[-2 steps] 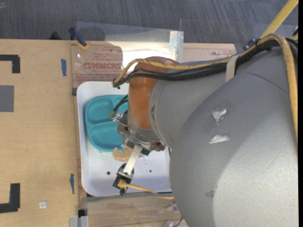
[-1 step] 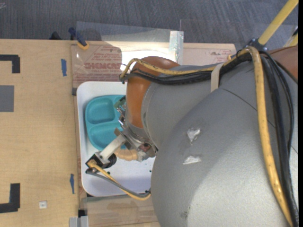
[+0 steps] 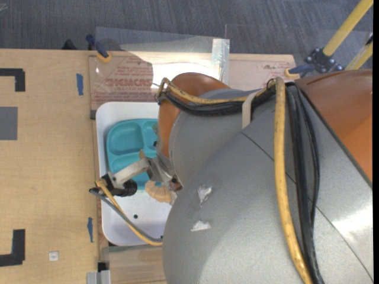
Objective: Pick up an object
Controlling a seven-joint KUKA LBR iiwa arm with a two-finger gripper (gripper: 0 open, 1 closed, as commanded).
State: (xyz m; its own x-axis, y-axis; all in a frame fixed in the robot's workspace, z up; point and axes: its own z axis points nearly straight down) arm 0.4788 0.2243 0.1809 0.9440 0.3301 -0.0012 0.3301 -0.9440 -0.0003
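A teal divided tray [image 3: 127,141] lies in the upper part of the left white bin [image 3: 118,223]. My gripper [image 3: 159,175] reaches down into this bin at the tray's lower right corner, under the grey arm with its orange band [image 3: 189,93]. A small tan object [image 3: 157,191] lies on the bin floor just below the gripper, touching or very near it. The arm hides whether it sits between the gripper's tips.
The arm's grey body [image 3: 266,206] covers the right bin and most of the view. Wooden bench [image 3: 47,158] runs along the left of the bin. A clear plastic sheet [image 3: 160,58] stands behind the bin.
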